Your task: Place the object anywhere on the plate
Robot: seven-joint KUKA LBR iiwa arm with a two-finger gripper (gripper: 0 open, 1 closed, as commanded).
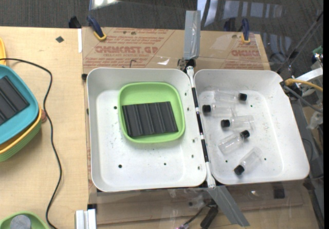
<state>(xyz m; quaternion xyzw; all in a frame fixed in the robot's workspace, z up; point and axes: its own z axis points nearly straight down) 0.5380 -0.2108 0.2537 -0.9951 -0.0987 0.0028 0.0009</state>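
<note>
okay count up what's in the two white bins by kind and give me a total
Clear vials with black caps, right bin: 5
Green plate, left bin: 1
Dark ribbed pad on the plate: 1
Total: 7

At the right edge, beside the bins, a pale grey-white piece (314, 75) is seen, flat and angular. A yellow cable (300, 83) is seen running just below it. Whether either belongs to the arm cannot be told. No markings or screws can be made out.
</note>
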